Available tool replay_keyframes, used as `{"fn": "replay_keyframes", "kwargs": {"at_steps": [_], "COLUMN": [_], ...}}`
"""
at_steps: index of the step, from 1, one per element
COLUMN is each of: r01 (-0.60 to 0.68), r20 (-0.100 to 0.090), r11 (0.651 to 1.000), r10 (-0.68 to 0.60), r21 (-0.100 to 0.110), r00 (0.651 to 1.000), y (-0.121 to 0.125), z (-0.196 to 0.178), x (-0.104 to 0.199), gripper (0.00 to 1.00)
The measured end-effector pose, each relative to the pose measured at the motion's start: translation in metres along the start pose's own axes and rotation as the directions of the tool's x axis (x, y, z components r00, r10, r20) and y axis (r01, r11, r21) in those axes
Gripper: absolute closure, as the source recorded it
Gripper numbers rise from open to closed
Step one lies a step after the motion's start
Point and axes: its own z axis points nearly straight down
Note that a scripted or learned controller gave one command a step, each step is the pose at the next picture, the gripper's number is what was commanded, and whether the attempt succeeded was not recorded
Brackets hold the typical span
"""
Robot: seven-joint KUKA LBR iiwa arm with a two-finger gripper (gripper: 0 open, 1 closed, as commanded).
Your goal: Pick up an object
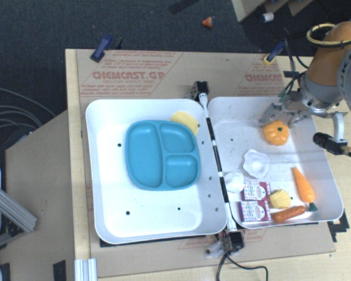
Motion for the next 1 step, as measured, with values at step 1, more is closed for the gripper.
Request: {"fn": "replay_keyframes", "kwargs": {"at_steps": [1], "r01": [0.001], "r20": [-0.001], "r11": [1.0], "r10": [-0.001], "r21": [0.0], "r00": [1.0], "y": [0.0001], "z": [0.0], "x": [-0.0002], "gripper": [0.0]}}
